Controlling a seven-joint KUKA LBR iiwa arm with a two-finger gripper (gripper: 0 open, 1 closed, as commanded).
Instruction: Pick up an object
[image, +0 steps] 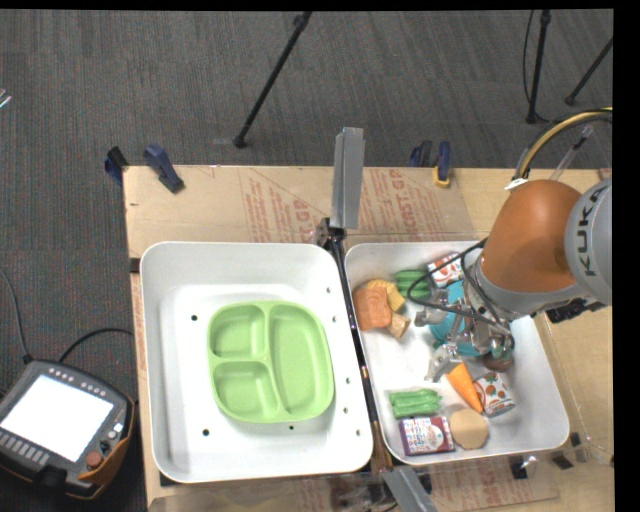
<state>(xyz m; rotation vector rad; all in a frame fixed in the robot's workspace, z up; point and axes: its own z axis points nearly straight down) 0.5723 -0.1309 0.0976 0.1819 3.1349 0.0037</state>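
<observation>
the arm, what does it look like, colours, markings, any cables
The arm is grey with a broad rounded orange band above the wrist and dark lettering, cut off by the frame, on the grey shell. A yellow hose and thin dark cables loop above it. Its gripper is a cluster of metal parts and dark wires.

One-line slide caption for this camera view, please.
End effector low over right bin of toy food; green divided plate in left bin.

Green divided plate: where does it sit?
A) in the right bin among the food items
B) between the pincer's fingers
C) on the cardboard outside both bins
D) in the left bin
D: the green divided plate lies flat in the left bin.
</observation>
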